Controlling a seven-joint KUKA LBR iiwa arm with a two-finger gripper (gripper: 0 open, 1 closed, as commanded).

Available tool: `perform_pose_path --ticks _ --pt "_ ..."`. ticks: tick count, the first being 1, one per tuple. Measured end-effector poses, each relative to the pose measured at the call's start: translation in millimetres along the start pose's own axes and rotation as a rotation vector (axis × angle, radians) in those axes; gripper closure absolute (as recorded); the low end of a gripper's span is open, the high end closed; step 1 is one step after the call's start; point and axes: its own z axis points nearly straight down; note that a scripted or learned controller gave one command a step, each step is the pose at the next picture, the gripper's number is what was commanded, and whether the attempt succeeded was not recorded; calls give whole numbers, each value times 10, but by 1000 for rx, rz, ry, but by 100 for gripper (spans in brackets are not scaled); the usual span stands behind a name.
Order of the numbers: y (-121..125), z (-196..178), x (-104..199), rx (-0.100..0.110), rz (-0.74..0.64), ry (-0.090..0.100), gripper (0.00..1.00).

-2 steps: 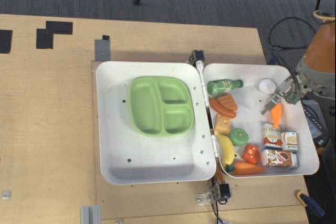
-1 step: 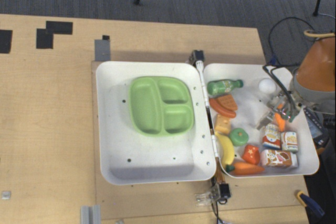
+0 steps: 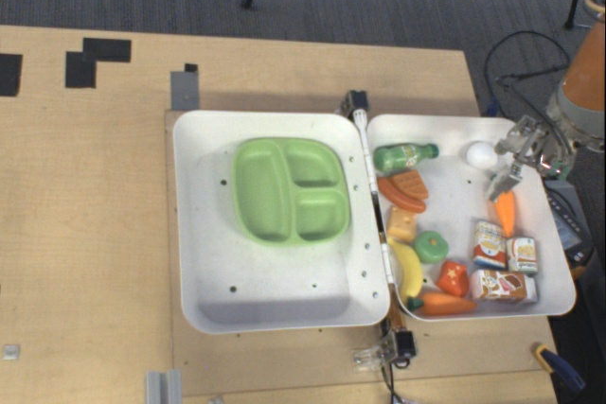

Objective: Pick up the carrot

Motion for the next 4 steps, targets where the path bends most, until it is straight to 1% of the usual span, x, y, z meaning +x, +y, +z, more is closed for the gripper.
perform_pose_path --ticks 1,2,3,4 --pt "-83 898 167 0 -4 1 0" --pt "-154 897 321 -1 -246 -2 0" --pt "-38 905 196 -1 -436 4 0" --pt "-53 898 294 -1 -417 -2 0"
